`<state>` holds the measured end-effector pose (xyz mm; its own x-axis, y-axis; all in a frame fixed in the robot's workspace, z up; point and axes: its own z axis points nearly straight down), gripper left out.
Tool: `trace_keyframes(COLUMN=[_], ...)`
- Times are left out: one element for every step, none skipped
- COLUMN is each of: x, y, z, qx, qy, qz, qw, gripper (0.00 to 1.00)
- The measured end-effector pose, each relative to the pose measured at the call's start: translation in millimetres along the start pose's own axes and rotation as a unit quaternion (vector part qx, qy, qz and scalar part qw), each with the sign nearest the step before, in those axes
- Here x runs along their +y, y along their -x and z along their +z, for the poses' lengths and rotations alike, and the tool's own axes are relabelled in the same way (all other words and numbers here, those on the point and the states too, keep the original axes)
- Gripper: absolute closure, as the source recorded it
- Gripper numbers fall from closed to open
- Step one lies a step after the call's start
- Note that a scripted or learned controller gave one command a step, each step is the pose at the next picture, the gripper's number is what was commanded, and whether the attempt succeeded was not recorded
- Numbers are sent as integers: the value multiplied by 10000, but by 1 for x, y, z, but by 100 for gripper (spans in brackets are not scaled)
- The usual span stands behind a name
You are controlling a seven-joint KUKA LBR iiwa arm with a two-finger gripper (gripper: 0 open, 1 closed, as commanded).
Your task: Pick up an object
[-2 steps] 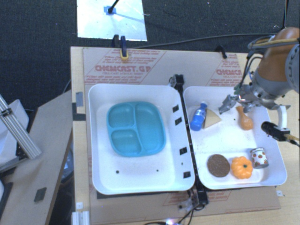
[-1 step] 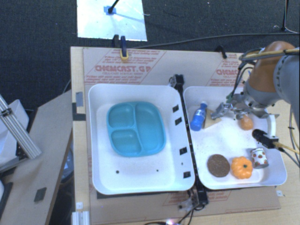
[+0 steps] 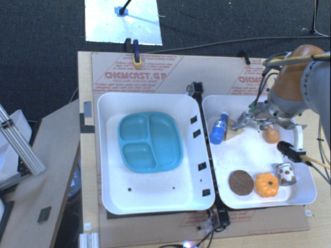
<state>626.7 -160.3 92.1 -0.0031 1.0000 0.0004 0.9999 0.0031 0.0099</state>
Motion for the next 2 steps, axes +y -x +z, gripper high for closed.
trace_keyframes(x=[3, 8], y=[-1, -7], z=[-13, -59], qx=[-2, -9], qy=[59, -20], qz=[-6, -13], qw=[10000, 10000], gripper=[100, 100])
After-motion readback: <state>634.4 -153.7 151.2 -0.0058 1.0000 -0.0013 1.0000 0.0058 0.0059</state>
